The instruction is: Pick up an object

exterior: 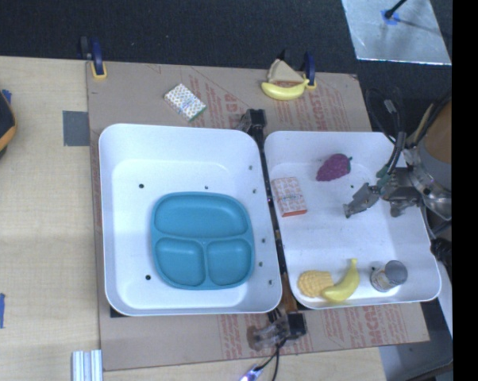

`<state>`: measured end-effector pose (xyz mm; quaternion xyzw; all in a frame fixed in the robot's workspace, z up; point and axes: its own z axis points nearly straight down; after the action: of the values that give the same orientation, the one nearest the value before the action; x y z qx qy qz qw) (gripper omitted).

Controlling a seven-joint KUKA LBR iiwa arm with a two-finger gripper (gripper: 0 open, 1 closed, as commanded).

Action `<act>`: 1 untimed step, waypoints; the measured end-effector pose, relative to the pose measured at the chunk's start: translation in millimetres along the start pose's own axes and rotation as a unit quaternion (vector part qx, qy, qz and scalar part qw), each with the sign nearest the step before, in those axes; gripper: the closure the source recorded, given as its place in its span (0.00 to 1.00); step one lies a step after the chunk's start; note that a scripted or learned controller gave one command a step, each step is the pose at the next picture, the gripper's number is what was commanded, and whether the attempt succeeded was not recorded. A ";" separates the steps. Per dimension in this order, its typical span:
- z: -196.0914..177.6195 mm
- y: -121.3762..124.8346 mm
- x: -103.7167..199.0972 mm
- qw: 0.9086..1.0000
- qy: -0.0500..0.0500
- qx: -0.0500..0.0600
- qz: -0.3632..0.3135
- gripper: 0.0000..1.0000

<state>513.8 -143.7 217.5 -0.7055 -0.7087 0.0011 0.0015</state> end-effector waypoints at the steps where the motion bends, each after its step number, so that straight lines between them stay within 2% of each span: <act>1: 27.7 57.8 -40.8 1.000 -0.001 -0.001 0.000 0.00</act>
<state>571.7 -184.2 189.6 -0.7058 -0.7084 0.0011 0.0006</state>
